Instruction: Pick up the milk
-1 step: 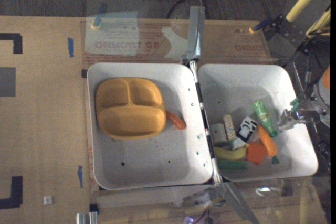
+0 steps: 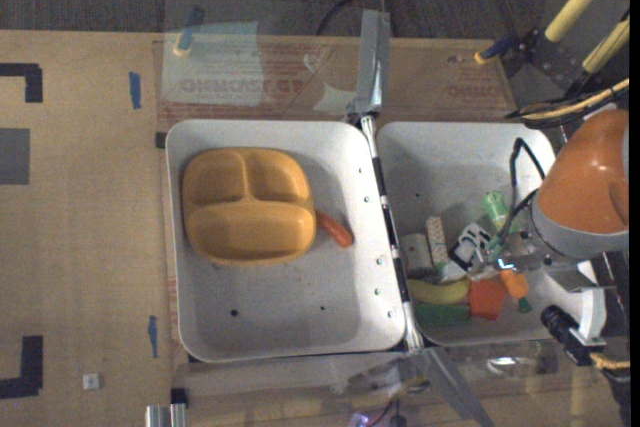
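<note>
Left bin (image 2: 200,315): yellow divided tray (image 2: 246,203) sits toward its far-left corner, an orange carrot (image 2: 335,231) touching the tray's right edge. Right bin (image 2: 420,155): clutter packed in its near half. A small white carton, the milk (image 2: 437,241), stands near the bin's left wall, a banana (image 2: 438,291) just in front of it and a green piece (image 2: 442,313) at the near edge. An orange block (image 2: 486,299) lies right of the banana. My jaws (image 2: 497,253) hang over the right side of this pile, beside the milk; can't tell whether they're released or clenched. Green bottle (image 2: 494,207) just behind them.
</note>
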`<state>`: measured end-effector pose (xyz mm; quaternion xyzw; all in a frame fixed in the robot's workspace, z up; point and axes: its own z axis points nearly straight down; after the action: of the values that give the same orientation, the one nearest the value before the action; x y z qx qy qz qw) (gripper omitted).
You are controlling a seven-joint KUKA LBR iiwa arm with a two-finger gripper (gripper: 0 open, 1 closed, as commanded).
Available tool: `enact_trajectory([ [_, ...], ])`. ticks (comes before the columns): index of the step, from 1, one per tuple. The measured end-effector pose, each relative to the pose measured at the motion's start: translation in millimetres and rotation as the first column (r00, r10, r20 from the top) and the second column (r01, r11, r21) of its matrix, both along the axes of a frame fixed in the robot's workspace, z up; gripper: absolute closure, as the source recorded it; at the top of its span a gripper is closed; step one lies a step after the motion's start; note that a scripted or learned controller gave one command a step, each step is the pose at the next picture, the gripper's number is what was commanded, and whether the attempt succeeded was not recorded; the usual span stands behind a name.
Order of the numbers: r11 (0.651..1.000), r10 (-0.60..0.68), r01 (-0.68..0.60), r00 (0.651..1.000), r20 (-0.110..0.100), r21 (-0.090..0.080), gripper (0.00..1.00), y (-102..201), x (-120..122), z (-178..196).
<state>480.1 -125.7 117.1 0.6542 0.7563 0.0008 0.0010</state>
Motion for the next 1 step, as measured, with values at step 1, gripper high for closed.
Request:
enact_trajectory([
  [1,0.999,-0.036,0.036,0.999,0.000,0.000,0.00,52.4,87.7,68.2],
])
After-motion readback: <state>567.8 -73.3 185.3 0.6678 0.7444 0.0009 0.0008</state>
